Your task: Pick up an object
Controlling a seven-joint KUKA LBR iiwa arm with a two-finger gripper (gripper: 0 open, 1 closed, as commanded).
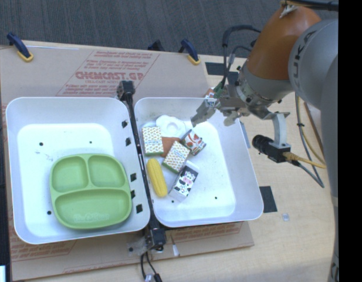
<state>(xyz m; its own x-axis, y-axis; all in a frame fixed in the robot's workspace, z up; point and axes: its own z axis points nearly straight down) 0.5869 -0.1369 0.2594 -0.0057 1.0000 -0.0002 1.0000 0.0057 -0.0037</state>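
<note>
The right bin [242, 175] holds a heap of small things: a yellow corn cob [157, 177], a cow-print carton [185, 182], two checkered packets [152, 140] [176, 156], a red and white carton [194, 141], a brown piece [169, 144] and a white object [171, 124]. My gripper [216, 116] hangs over the bin's far right part, just right of the white object and above the red and white carton. It is open, with nothing between its fingers.
A green divided plate [90, 190] lies in the left bin [28, 128]. A black clip [126, 89] sits where the two bins meet at the back. Cardboard [104, 75] lies behind the bins, held by blue clamps [190, 49].
</note>
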